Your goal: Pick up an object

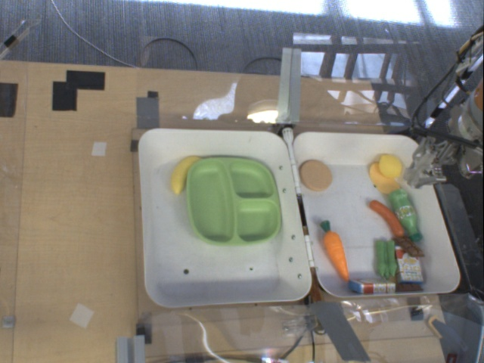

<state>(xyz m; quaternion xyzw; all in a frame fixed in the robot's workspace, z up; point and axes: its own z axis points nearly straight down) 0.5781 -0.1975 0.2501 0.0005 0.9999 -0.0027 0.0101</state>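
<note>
Though labelled, green bottle [404,214] and carton [410,269] lettering unreadable.

bench [68,225] — pale wood | floor [189,21] — grey carpet, sunlit patches

Robotics lab setup. Wooden surface [68,225] carries 2 white bins [227,290] side by side, black marker patches [76,88], loose cables [83,36], metal framing [287,85], and toy food such as a plastic carrot [335,252].

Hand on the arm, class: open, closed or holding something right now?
Hand: cannot be told; it hovers at the right bin's far right edge, beside the yellow toy.
</note>
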